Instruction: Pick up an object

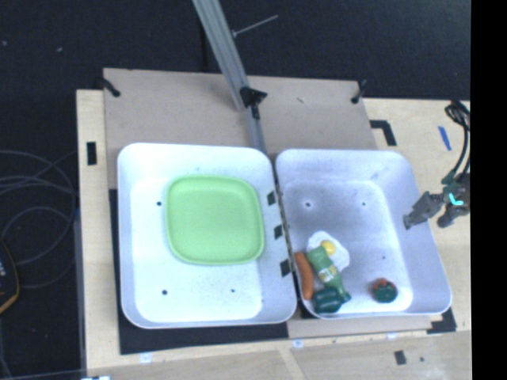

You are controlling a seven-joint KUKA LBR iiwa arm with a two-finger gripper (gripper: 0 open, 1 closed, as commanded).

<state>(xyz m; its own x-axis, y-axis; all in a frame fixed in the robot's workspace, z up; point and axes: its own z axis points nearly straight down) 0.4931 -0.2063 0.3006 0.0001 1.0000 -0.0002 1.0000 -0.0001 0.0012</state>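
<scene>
The right bin (356,172) holds a cluster near its front left corner: an orange carrot-like piece (303,269), a white and yellow item (331,248), a green and yellow piece (325,266) and a dark green object (330,298). A small object, green with a red top (384,290), lies apart at the front right. My gripper (434,214) hangs over the right rim of this bin, well right of all the objects. Its two dark fingers are spread and nothing sits between them.
A flat light green plate (214,218) lies in the left bin (139,236). A grey pole (222,42) slants down from the top to the gap between the bins. Cables trail at the far left.
</scene>
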